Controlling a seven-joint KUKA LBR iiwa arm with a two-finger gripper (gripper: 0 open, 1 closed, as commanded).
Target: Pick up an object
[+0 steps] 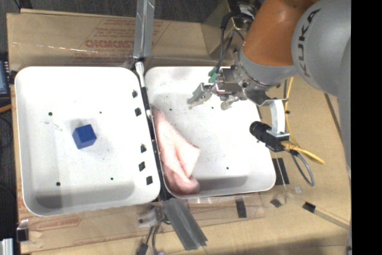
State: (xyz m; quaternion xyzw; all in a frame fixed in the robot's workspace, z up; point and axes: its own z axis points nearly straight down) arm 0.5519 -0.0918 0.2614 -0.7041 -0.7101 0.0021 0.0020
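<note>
The end effector (pixel 210 97) hovers over the upper part of the right bin (pixel 258 171), its two fingers spread moderately apart with nothing between them. Below it and slightly toward the divider lies a pink cloth (pixel 176 155), crumpled along the bin's left wall and running down to its lower corner. Far off to the left of the end effector, across the divider, a small blue cube (pixel 85 135) sits alone in the left bin (pixel 36 89).

The cloth looks soft, light and limp; it would likely sag and fold when lifted, so a pinch on a raised ridge or bunched fold near its middle seems the better hold, not a flat edge, where the fingers may slide over the fabric. Its closeness to the wall may crowd one finger. The cube appears rigid and light, and its flat opposite faces would suit a straightforward squeeze, though it is well apart from the end effector.

The fingertips are small and partly blurred against the white floor, so their exact gap is hard to judge. The wrist and cabling hide part of the right bin's upper rim, and the cloth's underside and how it is folded cannot be made out.
</note>
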